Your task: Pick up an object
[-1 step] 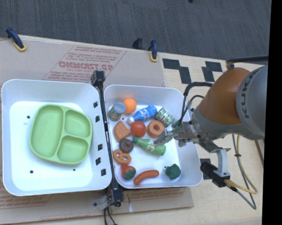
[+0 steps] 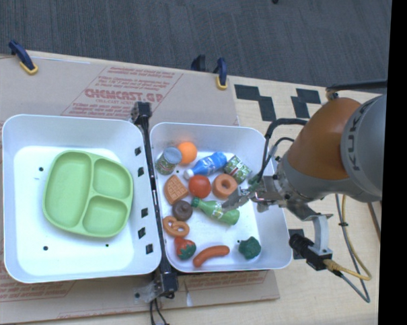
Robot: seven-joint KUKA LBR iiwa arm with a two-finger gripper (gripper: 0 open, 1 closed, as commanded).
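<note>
**Crowded bin, tight approach: a grasp that could slip or catch two things**

We judge the green bottle (image 2: 218,211) to be the likeliest target; it lies on its side near the middle of the right bin (image 2: 270,257), neck pointing left, its right end just under the pincer (image 2: 239,198). The toys around it are closely packed. The ring doughnut (image 2: 224,185) sits just far of it, the red tomato (image 2: 200,186) to its far left, the brown doughnut (image 2: 182,209) touches or nearly touches the neck, and the green-labelled packet (image 2: 237,169) lies beside the pincer's far side.

From here we see several risks. The bottle is round and lying flat, so fingers closing on its end could squeeze it out sideways. The neighbours are so near that a finger may land on the ring doughnut or the packet instead, or nudge the pile and shift the target. The bin's right wall is close behind the wrist, leaving little room to correct.

The arm (image 2: 339,147) reaches in from the right, its orange band above the wrist, bent low over the bin's right edge with the pincer angled down and left. Whether the pincer is wide or narrow we cannot tell; nothing shows plainly between its fingers.

The left bin (image 2: 11,251) carries a green divided plate (image 2: 87,194), well apart.
</note>
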